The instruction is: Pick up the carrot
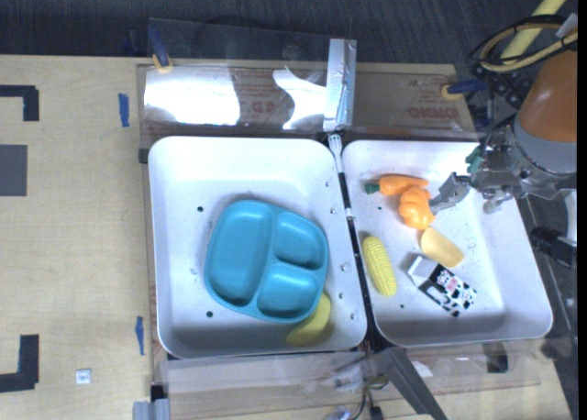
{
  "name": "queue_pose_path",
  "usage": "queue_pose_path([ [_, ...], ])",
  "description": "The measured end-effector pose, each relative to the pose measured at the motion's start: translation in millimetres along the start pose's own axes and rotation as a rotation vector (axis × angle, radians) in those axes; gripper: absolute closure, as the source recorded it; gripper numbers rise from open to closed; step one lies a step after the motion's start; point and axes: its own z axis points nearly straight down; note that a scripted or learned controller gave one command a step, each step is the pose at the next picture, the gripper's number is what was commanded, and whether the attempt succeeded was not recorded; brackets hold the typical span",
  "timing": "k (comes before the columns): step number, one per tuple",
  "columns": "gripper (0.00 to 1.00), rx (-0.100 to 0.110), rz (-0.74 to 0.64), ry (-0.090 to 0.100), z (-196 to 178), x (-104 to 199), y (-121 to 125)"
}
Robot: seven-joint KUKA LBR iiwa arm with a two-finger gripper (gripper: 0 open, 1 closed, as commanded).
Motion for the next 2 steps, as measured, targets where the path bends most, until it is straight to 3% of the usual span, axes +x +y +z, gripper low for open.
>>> queue_pose_path([
  [1, 0.00, -0.010, 0.089, -0.002, 132, 18, 36],
  [2, 1.00, -0.013, 0.093, -0.002, 122, 17, 37],
])
